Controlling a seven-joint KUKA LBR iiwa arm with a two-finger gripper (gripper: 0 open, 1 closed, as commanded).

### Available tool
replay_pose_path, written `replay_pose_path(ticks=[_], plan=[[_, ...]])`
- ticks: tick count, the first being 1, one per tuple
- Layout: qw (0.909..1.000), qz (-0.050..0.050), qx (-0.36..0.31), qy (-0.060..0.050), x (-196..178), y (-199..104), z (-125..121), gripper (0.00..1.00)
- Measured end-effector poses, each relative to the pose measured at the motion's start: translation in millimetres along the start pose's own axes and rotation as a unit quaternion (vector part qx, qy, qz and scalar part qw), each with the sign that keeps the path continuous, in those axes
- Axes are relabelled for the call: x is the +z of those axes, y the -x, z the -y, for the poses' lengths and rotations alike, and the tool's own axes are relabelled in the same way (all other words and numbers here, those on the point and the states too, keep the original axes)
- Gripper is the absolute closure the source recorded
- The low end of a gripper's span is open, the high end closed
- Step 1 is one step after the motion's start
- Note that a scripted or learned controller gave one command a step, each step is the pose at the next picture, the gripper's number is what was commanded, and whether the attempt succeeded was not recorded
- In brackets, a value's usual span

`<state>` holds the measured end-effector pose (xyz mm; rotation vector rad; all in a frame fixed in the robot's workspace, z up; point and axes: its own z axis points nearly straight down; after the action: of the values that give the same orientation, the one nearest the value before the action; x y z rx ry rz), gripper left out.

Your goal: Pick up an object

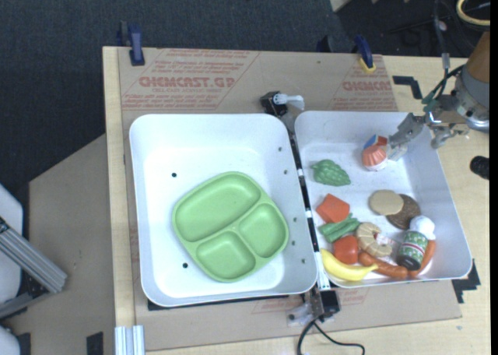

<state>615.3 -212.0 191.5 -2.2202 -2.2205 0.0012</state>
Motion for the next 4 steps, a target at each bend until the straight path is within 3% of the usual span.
replay_pose_path(ticks=[1, 2, 3, 4], plan=[[1.0, 0.0, 0.001, 0.0, 78, -21, -42, 0.0], [1.0, -0.001, 0.005, -0.005, 83, 6, 122, 0.0], [1.0, 0.001, -0.004, 0.003, 108, -110, 63, 0.0], [1.0, 0.002, 0.0, 0.003, 97, -104, 65, 1.0]])
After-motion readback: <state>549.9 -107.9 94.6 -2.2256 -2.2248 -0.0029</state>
